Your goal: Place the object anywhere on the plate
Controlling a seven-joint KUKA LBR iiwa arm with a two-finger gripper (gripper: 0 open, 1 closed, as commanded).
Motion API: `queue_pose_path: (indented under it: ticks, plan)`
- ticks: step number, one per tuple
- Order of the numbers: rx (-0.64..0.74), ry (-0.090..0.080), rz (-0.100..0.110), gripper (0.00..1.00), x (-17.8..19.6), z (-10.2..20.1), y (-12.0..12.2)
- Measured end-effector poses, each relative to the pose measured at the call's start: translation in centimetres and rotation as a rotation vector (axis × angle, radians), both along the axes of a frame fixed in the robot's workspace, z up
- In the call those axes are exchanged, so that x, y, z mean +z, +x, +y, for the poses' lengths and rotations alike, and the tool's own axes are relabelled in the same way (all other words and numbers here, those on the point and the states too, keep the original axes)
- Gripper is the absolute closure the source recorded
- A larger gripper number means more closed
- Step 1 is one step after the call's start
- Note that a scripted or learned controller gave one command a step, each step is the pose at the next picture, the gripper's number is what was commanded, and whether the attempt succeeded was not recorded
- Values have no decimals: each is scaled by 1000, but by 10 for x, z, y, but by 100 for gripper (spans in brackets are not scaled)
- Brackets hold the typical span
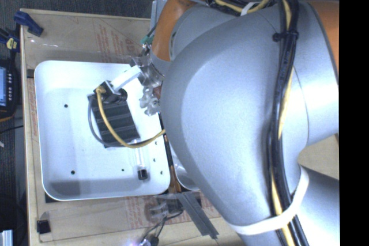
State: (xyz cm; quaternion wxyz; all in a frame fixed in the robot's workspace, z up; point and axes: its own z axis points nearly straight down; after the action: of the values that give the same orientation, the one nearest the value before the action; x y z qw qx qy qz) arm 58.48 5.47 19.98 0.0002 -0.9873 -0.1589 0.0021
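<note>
- The bulky grey arm [242, 118] reaches in from the right, its black ribbed gripper [113, 118] hanging over the shallow white left bin [63, 141].
- Finger state: cannot tell.
- A small dark object [142, 173] lies near that bin's front right corner.

Grey arm [242, 112] glossy, orange band [167, 26] near wrist, second orange patch far right. Yellow and black cables [282, 66] run down arm; white tie at its lower end. Left bin [57, 124] plain white, few small dark dots on floor. Black ribbed gripper body [113, 117] over bin, yellow cable looped round it. Bench [86, 31] pale tan with faint reddish print. Blue clamp [27, 22] far left corner. Dark grey floor beyond.
</note>
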Motion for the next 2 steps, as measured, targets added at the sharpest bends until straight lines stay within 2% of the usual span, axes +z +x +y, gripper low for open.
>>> queue_pose_path:
  ticks: [1, 2]
  plan:
    - [0, 0, 0, 0, 0, 0, 0]
    - [-111, 1, -3, 0, -77, 150, 22]
